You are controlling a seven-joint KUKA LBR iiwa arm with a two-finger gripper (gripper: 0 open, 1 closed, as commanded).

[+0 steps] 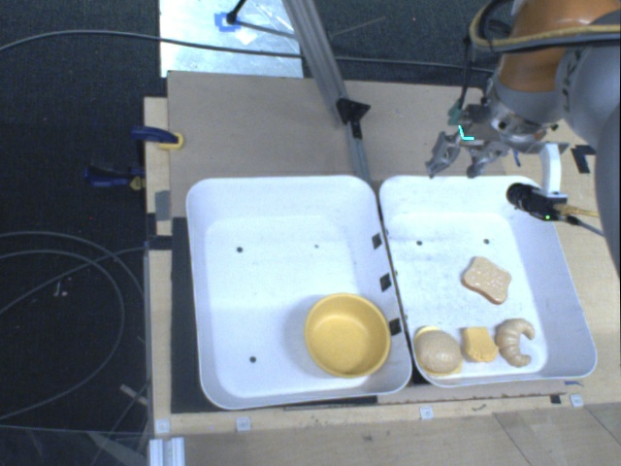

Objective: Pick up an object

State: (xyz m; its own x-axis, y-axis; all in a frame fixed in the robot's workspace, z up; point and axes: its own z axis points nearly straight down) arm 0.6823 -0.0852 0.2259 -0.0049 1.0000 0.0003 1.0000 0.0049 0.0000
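Brown worktop bears 2 bins; gripper (459, 166), fingers spread and empty, hovers above the right bin (566, 289), needing descent toward the toast (485, 279)

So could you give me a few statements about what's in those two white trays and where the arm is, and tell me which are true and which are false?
1. The yellow bowl sits in the left bin. True.
2. The right bin contains four food items. True: a slice of toast, a bread roll, a small yellow block and a croissant.
3. The gripper is holding the croissant. False: it hangs over the far edge of the right bin, well apart from the croissant near the front.
4. The toast lies inside the bowl. False: it lies on the floor of the right bin.
5. The bowl is turned upside down. False: its hollow faces up.
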